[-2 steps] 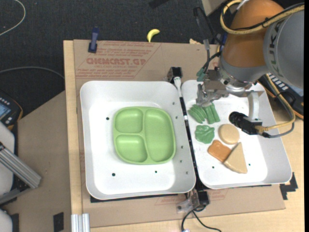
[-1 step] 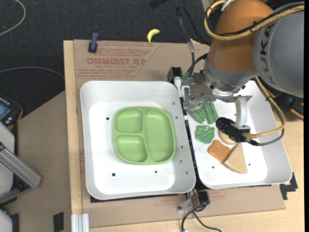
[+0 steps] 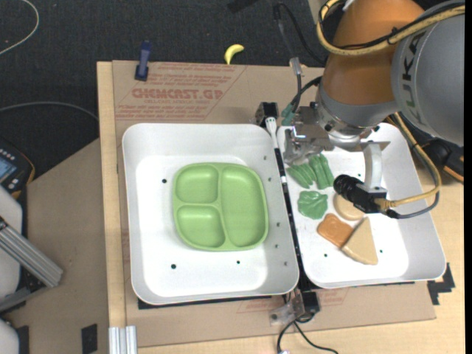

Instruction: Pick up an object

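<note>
Gripper (image 3: 301,147) low over the far-left corner of the right bin (image 3: 420,268), just above a green leafy piece (image 3: 313,171); cannot tell whether spread or pressed together, nothing plainly pinched. Toy food gathered along the left side of that bin: the ribbed green piece near the far-left corner, a second darker green leaf (image 3: 313,203) just nearer, an orange-brown chunk (image 3: 334,231) touching a tan wedge (image 3: 361,243) toward the near edge. Black cable connector (image 3: 359,191) lying across the middle (part of the rig, not a target). Green divided plate (image 3: 220,206) centred in the left bin (image 3: 140,220).

Likely light, hollow plastic or rubber, slightly slick, not fragile. Green ribbed piece probably thin and flexible: best pinched across its narrow width. Wedge stiffer, better taken across its flat faces, though crowded by the chunk.
</note>
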{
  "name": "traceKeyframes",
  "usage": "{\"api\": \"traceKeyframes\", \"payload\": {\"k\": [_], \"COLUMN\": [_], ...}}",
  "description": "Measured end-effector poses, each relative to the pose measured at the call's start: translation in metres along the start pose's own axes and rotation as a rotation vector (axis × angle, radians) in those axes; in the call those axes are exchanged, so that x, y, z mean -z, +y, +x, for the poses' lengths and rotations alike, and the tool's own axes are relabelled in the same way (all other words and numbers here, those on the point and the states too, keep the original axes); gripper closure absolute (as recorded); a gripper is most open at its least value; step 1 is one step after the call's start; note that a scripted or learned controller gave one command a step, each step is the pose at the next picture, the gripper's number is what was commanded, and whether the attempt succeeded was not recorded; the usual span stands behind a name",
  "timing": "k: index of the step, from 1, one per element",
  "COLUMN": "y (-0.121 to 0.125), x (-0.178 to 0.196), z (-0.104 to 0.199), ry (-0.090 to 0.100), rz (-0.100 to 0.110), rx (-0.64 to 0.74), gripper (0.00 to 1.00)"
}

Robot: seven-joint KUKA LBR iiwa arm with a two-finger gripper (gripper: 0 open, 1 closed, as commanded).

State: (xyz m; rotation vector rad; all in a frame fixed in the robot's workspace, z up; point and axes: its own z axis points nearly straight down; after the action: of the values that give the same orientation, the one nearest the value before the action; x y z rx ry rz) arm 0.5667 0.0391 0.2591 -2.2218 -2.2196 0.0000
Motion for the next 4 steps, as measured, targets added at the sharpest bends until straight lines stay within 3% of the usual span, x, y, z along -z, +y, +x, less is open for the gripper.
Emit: {"api": "traceKeyframes", "payload": {"k": [1, 2, 3, 4], "y": [-0.036, -0.035, -0.091, -0.086], "x": [-0.032, -0.021, -0.074, 0.025], "z": [0.068, 0.068, 0.012, 0.069], "ry": [0.0, 0.0, -0.002, 0.004], "rz": [0.002, -0.001, 0.012, -0.011], "rx": [0.0, -0.001, -0.006, 0.009], "gripper": [1.0, 1.0, 1.0, 1.0]}}
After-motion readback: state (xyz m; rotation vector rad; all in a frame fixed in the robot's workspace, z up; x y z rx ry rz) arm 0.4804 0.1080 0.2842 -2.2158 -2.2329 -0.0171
